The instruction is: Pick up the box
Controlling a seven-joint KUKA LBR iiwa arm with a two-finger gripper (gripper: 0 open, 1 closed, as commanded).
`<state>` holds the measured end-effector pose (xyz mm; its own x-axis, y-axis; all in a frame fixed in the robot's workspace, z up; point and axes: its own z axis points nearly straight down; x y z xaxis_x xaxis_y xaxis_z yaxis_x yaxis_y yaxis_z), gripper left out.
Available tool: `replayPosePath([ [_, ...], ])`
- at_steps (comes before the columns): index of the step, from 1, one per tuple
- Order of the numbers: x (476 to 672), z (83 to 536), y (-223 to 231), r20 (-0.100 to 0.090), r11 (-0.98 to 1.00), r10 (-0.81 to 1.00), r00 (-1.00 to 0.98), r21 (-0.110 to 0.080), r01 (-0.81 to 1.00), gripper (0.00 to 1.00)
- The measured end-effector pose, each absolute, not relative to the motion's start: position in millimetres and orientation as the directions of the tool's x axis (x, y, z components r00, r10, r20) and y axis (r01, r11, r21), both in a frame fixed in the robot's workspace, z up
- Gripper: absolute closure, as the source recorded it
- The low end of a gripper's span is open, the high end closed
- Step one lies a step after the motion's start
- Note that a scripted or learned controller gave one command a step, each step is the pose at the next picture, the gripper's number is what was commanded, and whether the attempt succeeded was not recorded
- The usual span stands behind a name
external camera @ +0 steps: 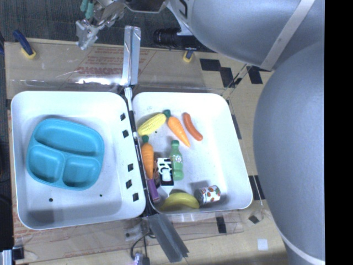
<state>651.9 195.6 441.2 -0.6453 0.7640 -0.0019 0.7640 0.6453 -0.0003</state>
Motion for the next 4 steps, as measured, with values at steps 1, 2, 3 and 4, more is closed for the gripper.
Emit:
replayPosePath([
  [1, 648.6, 441, 195, 0.000, 0.692, 0.722, -0.692, -0.003, 0.722, 1.00],
  [2, 569.0, 443, 188, -0.002, 0.789, 0.615, -0.789, 0.000, 0.615, 1.00],
  [3, 625.1, 441, 206, -0.002, 0.774, 0.634, -0.774, -0.001, 0.634, 1.00],
  [4, 636.6, 442, 195, -0.004, 0.792, 0.611, -0.792, 0.002, 0.611, 1.00],
])
